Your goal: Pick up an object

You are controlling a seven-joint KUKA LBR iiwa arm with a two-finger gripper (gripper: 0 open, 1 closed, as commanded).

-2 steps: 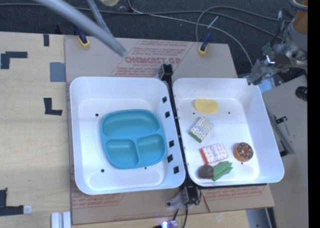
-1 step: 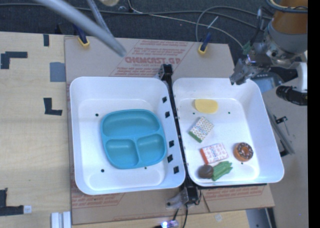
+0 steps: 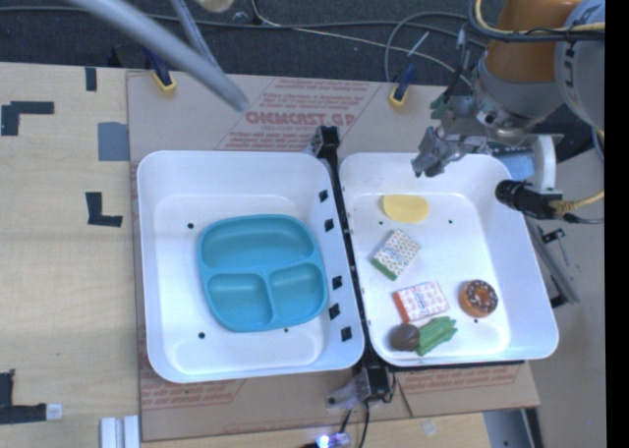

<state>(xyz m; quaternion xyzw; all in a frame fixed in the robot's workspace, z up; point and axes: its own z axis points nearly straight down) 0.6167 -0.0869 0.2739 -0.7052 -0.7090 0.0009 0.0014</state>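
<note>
The right bin (image 3: 511, 240) holds several small objects: a yellow oval piece (image 3: 405, 207), a green-and-white patterned box (image 3: 395, 253), a red-and-white packet (image 3: 421, 300), a brown doughnut (image 3: 479, 297), a dark round item (image 3: 404, 337) and a green vegetable (image 3: 437, 332). My gripper (image 3: 433, 160) hangs over the far edge of the right bin, up and to the right of the yellow piece. Nothing shows between its fingers, and its opening is too dark and small to read.
The left bin (image 3: 167, 240) carries a blue divided tray (image 3: 262, 271). A black clip strip (image 3: 337, 240) joins the two bins. Cables and a grey hose (image 3: 118, 14) cross the back. Yellow clamps (image 3: 163, 83) hold the cardboard base.
</note>
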